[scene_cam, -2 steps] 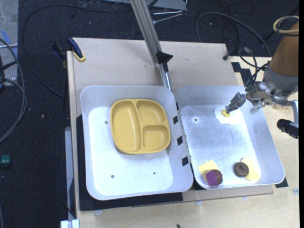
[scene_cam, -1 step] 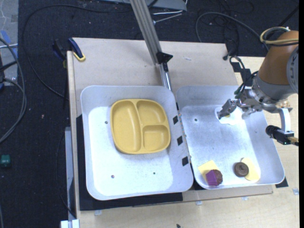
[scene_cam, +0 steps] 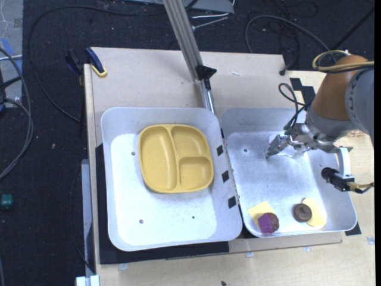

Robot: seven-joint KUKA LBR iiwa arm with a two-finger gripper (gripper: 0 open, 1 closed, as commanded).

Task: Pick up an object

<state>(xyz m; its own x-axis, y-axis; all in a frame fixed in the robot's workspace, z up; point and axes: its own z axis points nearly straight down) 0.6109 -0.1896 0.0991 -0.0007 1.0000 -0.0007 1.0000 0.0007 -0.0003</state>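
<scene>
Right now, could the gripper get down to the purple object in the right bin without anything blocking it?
Probably yes. The purple object lies uncovered on a yellow piece near the right bin's front edge; the gripper hangs over bare floor farther back, nothing between.

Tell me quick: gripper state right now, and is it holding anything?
Gripper: low over the right bin, nothing visible between its fingers; open or shut cannot be told. The purple object and brown object lie apart from it.
</scene>
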